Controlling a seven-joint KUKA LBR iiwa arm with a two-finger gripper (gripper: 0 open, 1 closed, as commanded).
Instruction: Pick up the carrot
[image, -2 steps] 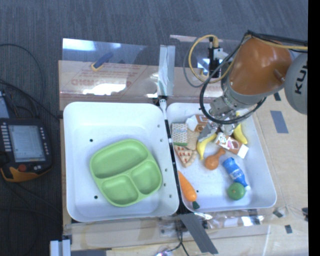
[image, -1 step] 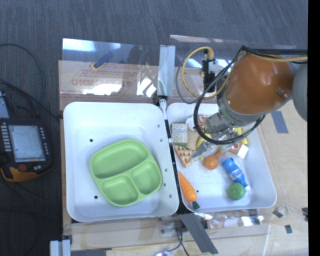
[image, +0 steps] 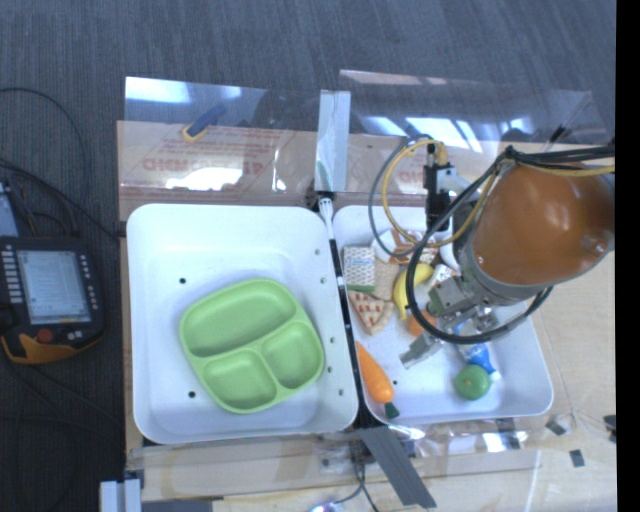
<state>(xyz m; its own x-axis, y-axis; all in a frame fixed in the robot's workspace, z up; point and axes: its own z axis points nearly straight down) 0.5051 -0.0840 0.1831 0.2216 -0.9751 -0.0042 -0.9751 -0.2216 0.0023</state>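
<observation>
The carrot (image: 375, 377), orange with a green stem end, lies along the left wall of the right bin (image: 520, 395) near its front corner. My gripper (image: 432, 338) hangs over the middle of that bin, to the right of the carrot and a little farther back, apart from it. The arm's orange band (image: 535, 232) covers much of the bin's right half. Nothing shows between the fingers.
In the right bin lie a yellow banana (image: 403, 290), a pizza slice (image: 371, 312), a small patterned packet (image: 359, 266), a green round fruit (image: 472, 382) and a blue item (image: 480, 357). The left bin (image: 160, 250) holds a green divided plate (image: 252, 343). Cables (image: 395, 190) loop behind the arm.
</observation>
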